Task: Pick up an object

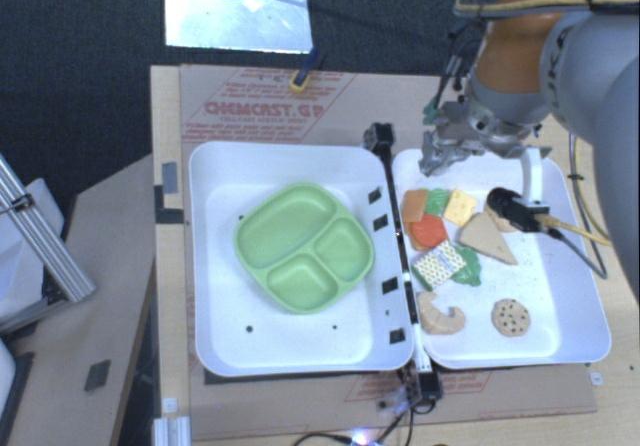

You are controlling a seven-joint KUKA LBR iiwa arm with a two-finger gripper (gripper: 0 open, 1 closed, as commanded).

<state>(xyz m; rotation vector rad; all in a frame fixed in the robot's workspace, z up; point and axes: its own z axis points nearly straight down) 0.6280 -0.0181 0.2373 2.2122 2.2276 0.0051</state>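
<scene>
The grey claw hangs over the back edge of the right white bin, above the huddle of toy food; whether it is apart or together I cannot tell (it grips nothing visible). Below it lie an orange wedge, a red-orange round piece and a yellow square, packed touching. The risk is that a descent lands between neighbours, nudging them aside or catching two at once. The green divided plate sits in the left white bin.
</scene>
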